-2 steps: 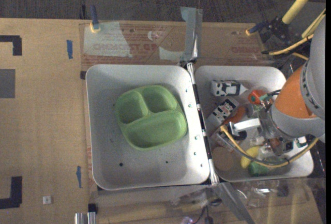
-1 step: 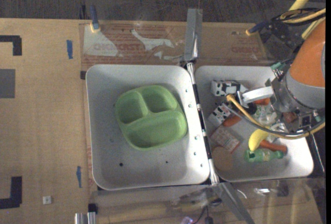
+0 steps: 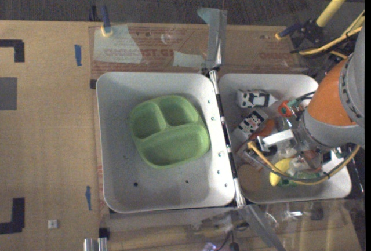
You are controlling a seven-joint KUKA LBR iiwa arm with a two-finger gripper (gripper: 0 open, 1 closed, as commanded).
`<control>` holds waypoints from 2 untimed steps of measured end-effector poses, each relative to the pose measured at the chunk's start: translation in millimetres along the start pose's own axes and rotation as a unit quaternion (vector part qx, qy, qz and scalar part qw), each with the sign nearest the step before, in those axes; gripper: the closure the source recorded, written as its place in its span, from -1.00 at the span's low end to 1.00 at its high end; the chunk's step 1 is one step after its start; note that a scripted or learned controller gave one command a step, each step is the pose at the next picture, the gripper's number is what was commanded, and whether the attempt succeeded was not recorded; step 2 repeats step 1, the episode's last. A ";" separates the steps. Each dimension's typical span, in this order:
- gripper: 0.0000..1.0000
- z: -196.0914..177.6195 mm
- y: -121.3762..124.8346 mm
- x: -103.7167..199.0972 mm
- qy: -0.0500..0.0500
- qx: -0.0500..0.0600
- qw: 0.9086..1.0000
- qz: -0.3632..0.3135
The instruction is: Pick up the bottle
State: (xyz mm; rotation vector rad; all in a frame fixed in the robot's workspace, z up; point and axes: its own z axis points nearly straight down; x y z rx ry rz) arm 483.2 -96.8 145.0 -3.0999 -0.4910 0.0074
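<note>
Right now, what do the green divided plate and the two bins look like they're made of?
The green divided plate looks like moulded plastic with a satin finish: uniform colour, soft rounded compartment walls, only dull highlights. The left bin and right bin look like thin white plastic or painted sheet, matt, with rounded corners; which of the two I can't tell from this view.

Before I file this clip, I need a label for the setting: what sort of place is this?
Probably a robotics lab's bin-picking bench. Two white bins sit on a taped cardboard top, a green plate in the left one and clutter in the right, with the arm reaching in.
</note>
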 end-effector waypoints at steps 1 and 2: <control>-1.00 -0.1 0.2 0.1 0.000 0.000 1.000 0.000; -1.00 -0.1 0.2 0.1 0.000 0.000 1.000 0.000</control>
